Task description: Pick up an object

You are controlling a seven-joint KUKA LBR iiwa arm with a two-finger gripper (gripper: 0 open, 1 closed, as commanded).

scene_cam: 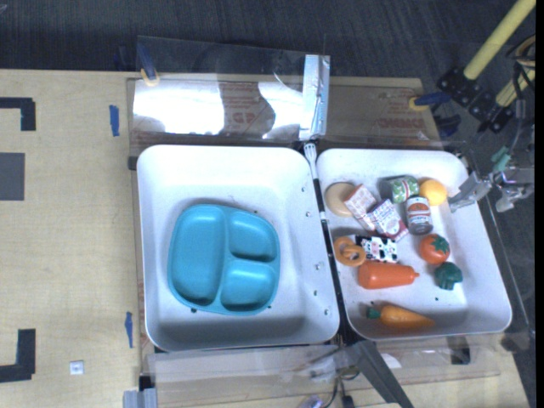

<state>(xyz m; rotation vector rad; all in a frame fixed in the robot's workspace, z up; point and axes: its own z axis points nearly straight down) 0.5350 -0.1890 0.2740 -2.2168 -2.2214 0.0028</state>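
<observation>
Toy groceries are lying crowded in the right white bin [493, 300], which is sitting on the counter [68, 228] touching the left white bin [153, 228]. Near the far wall a tan round piece [339, 196] is resting beside two small red-and-white packets [376, 211]; their printing is too small to read. Next to them a green can [399, 186] is lying tilted, a small jar with a red-and-white label [418, 216] is standing just below it, and a yellow lemon-like piece [433, 191] is sitting at the jar's far side; no label here is legible. Toward the middle a pretzel-shaped piece [347, 251] is touching a black-and-white spotted carton [377, 249], and a red-orange carrot-shaped piece [388, 274] is lying just in front of them. A tomato [434, 246] and a dark green piece [448, 274] are sitting to the right, and an orange carrot [403, 315] is lying near the front wall. The left bin is holding a blue divided tray [223, 257]. At the right bin's far right corner grey metal hardware, seemingly the gripper [476, 189], is hanging over the rim, touching none of the toys; whether it is spread or pressed together I cannot tell.
</observation>
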